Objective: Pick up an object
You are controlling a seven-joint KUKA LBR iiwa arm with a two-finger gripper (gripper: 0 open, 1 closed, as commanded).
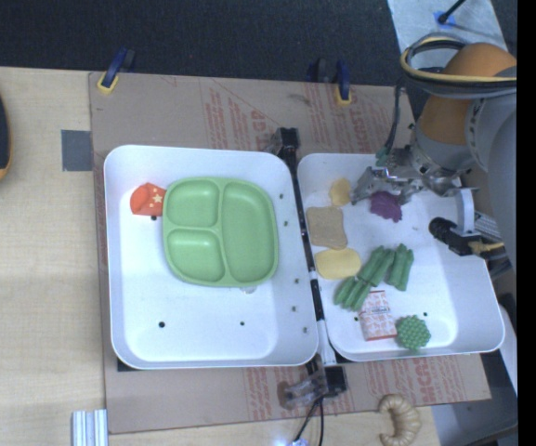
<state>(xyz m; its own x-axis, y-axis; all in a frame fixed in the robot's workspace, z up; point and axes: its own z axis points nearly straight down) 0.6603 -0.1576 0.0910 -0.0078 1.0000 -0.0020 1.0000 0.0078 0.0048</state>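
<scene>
A purple object lies near the right bin's far rim, under the gripper; its grip cannot be told. Green beans, bread crowd nearby; front-right floor lies open.

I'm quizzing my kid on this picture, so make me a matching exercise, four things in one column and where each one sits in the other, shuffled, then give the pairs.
Things:
1. green divided plate
2. purple piece
3. green bumpy ball
4. red piece with a yellow star

Places:
A. front corner of the right bin, beside the small red and white packet
B. middle of the left bin
C. left bin, at the plate's left edge
D. back of the right bin, just below the gripper

Pairs: 1-B, 2-D, 3-A, 4-C
</scene>
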